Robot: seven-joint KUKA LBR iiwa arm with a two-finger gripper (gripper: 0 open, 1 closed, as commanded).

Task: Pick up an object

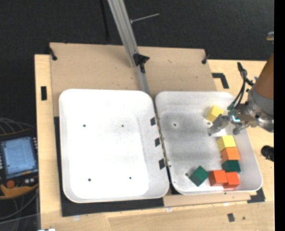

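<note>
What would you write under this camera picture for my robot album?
Robot arm's tool hovers beside a yellow block in the right bin, with more colored blocks nearby.

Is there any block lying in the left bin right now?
No. Every block, such as the green block, lies in the right bin; the left bin shows bare white floor.

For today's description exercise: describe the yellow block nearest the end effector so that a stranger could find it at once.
Start at the right-hand white bin, the one holding all the blocks. Look to its far right part, just left of the end effector. There lies the lone yellow block, tilted and apart from the rest, whereas the other yellow block heads a column above an orange block.
</note>
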